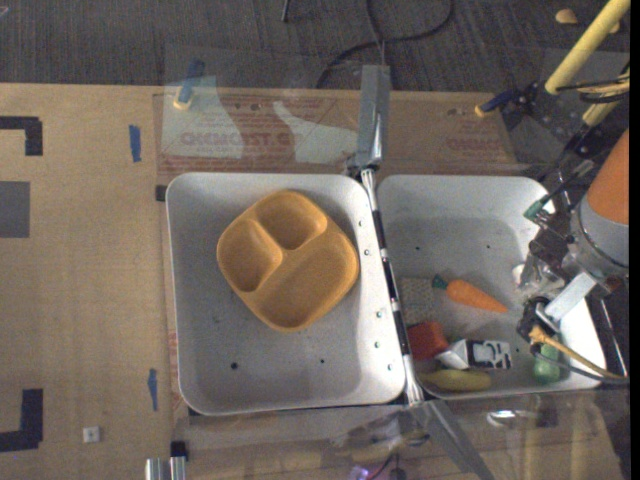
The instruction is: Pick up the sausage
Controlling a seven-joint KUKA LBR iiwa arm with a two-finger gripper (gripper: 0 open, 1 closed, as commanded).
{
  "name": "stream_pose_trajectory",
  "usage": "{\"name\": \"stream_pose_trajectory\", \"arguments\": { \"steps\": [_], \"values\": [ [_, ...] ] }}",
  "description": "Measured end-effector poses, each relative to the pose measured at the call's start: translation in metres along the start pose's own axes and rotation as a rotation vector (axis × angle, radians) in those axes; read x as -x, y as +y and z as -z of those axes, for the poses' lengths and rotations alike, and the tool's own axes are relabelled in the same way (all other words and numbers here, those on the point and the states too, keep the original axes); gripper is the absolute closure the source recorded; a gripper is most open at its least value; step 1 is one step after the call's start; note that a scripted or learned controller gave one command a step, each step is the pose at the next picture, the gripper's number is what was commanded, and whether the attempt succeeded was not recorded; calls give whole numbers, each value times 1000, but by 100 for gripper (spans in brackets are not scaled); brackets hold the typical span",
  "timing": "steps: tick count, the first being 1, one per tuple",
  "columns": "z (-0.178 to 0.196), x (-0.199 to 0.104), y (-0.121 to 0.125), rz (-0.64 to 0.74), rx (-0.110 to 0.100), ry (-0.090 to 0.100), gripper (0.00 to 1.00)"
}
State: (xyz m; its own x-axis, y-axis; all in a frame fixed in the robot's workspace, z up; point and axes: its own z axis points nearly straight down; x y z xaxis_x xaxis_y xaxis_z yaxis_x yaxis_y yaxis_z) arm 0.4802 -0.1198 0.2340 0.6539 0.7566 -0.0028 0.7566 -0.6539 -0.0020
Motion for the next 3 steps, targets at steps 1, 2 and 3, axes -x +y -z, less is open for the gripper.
{"name": "stream_pose_trajectory", "arguments": {
  "steps": [1, 2, 3],
  "values": [
    [-29, -22, -20, 404, -1, 2, 100],
    [-44, -51, -37, 373, -1, 1, 100],
    [-34, -50, -36, 370, -2, 1, 100]
  ]
}}
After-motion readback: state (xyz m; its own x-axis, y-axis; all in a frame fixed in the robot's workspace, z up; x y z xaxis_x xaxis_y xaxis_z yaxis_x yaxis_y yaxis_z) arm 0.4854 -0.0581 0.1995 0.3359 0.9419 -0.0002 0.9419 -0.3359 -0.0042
